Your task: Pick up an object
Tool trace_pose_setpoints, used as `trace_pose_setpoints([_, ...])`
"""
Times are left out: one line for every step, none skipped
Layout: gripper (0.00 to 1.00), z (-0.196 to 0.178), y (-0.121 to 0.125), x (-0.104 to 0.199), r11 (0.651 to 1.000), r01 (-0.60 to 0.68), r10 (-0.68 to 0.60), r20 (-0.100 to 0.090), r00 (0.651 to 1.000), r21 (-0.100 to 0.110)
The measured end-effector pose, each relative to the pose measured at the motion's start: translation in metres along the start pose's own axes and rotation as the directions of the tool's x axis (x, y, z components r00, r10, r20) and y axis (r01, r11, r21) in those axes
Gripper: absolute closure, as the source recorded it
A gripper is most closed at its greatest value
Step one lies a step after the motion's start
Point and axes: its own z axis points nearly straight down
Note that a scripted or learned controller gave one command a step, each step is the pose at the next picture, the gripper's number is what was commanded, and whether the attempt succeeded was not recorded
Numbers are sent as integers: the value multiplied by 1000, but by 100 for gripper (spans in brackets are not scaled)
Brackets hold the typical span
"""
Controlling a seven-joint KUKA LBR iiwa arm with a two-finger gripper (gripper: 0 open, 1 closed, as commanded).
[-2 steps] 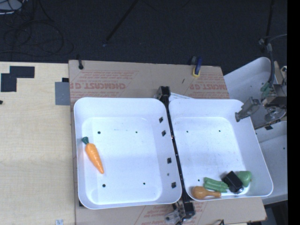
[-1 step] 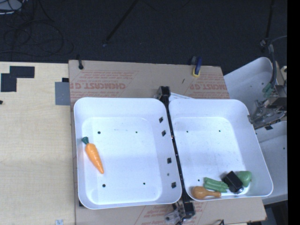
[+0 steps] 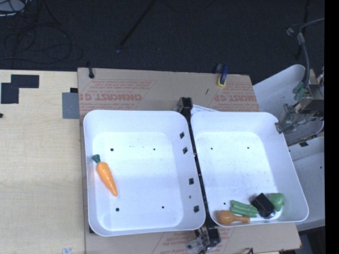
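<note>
The end effector (image 3: 290,121) sits at the 3 o'clock edge of the view, outside the right bin (image 3: 286,157) and just beyond that bin's upper right corner. It appears as a cluster of grey metal parts and cabling; whether it is open or closed cannot be told, and nothing is seen held in it.

The right bin is a shallow white tray. Its contents are grouped in the corner at 5 o'clock:
- a black block (image 3: 263,205), tilted, lying between the green items
- a green rounded item (image 3: 276,199) at 3 o'clock of the black block, touching it
- a green bean-shaped item (image 3: 243,208) at 9 o'clock of the black block, touching it
- an orange-tan pear-shaped item (image 3: 231,218) just beside the green bean-shaped item, at its 7 o'clock, against the bin's lower wall

These four items lie well apart from the end effector.

The left bin (image 3: 90,142) adjoins the right bin along a black centre divider (image 3: 192,157). It contains one toy carrot (image 3: 106,177) with a green top, lying near the bin's 9 o'clock wall, green end toward 11 o'clock, orange tip toward 5 o'clock.

Both bins rest on a brown cardboard sheet (image 3: 159,91) carrying red print. The sheet lies on the desk (image 3: 37,157), a light wood-grain surface extending toward 9 o'clock. A blue and yellow clamp (image 3: 222,74) stands at the sheet's 12 o'clock edge
</note>
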Motion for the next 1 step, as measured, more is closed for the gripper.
trace_pose_setpoints([100,68,109,-123,1000,-10,10,5,1000,0])
